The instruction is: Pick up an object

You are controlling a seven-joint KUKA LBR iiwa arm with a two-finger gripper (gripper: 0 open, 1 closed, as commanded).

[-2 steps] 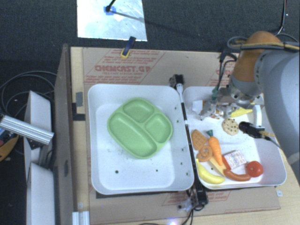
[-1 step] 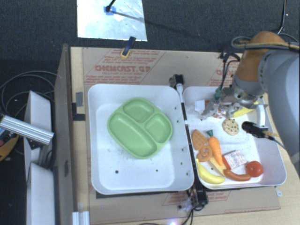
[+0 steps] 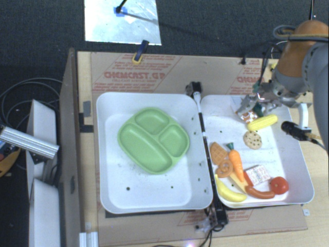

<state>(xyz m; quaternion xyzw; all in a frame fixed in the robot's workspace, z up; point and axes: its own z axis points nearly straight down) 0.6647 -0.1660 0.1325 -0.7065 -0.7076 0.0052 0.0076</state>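
My gripper (image 3: 253, 105) hangs over the far edge of the right bin (image 3: 294, 153), at the end of the grey arm with the orange band. Just below it lie a small orange-brown piece (image 3: 247, 117) and a yellow corn cob (image 3: 262, 122). A round cookie (image 3: 252, 139) sits a little nearer. Further toward the front lie a waffle (image 3: 218, 152), a carrot (image 3: 236, 163), a white packet (image 3: 258, 174), a banana (image 3: 229, 190), a sausage (image 3: 260, 192) and a red tomato (image 3: 279, 184). Nothing is visibly held.
The left bin (image 3: 110, 189) bears a green divided plate (image 3: 153, 139). A black clip (image 3: 194, 89) sits at the far end of the rim between the bins. A black cylinder (image 3: 294, 130) juts over the right bin's right side. Cardboard lies under both bins.
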